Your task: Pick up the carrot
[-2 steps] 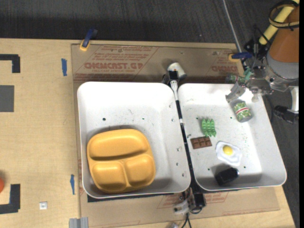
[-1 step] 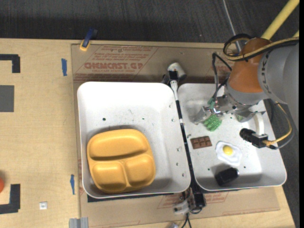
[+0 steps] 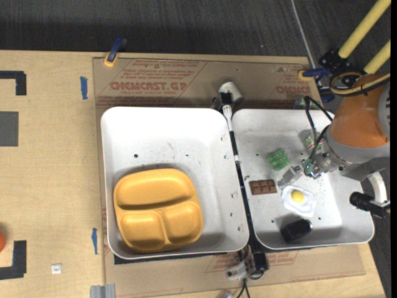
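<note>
Grey arm (image 3: pixel 360 126) hangs over the right bin (image 3: pixel 353 231), its gripper (image 3: pixel 312 168) low, just above the egg (image 3: pixel 298 198); spread or pressed together, I cannot tell. Nothing looks picked up yet. An orange spot (image 3: pixel 2 241) far to the gripper's left, outside both bins, may be the carrot; uncertain. Board (image 3: pixel 149 79) behind reads "CHEMCAST".

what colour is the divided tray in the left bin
Yellow-orange all over, the divided tray sits in the left bin, seen in the camera view.
</note>
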Controlling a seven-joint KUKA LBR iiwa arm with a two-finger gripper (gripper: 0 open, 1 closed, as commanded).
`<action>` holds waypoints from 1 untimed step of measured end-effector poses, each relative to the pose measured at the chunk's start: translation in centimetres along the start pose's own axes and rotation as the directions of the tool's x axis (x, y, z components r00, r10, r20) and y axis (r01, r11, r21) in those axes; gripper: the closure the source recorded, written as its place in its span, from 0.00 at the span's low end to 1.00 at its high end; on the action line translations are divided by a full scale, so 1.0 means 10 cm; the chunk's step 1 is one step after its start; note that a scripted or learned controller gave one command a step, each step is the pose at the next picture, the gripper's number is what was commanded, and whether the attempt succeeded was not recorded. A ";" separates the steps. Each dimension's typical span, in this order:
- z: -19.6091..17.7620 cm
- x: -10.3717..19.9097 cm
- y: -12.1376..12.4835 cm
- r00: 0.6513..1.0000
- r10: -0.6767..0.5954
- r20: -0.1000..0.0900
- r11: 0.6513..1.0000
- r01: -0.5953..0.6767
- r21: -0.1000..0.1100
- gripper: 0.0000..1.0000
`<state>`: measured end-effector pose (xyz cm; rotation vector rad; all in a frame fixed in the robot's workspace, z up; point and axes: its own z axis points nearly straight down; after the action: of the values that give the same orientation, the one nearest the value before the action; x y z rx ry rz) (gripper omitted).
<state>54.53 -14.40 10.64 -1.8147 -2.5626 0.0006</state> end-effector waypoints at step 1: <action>-0.78 1.10 -0.17 0.996 0.094 0.000 0.996 -0.094 -0.001 0.00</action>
<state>49.28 -4.62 18.48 -1.9336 -2.4747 -0.0013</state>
